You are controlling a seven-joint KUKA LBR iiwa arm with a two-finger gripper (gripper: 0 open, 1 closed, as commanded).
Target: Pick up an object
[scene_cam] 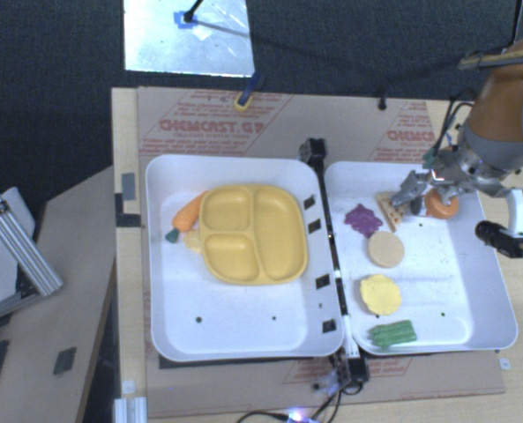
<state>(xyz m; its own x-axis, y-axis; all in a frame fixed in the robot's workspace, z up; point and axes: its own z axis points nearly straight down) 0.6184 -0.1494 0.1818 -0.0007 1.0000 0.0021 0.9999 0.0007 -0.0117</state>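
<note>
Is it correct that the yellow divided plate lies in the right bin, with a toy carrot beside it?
No. The camera view shows the yellow divided plate in the left bin, not the right one. The toy carrot does lie beside it.

Robot lab — bench (270,113), white bins (243,342)

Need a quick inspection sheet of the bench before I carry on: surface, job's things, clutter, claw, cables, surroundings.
Surface: two white bins, left bin and right bin, on a cardboard sheet.
Job's things: right bin holds purple piece, tan disc, yellow piece, green piece, orange piece, wooden block.
Clutter: yellow tray and carrot in left bin.
Claw: claw low over right bin's far end, near the block.
Cables: black cable behind bins.
Surroundings: metal plate, dark carpet.
</note>
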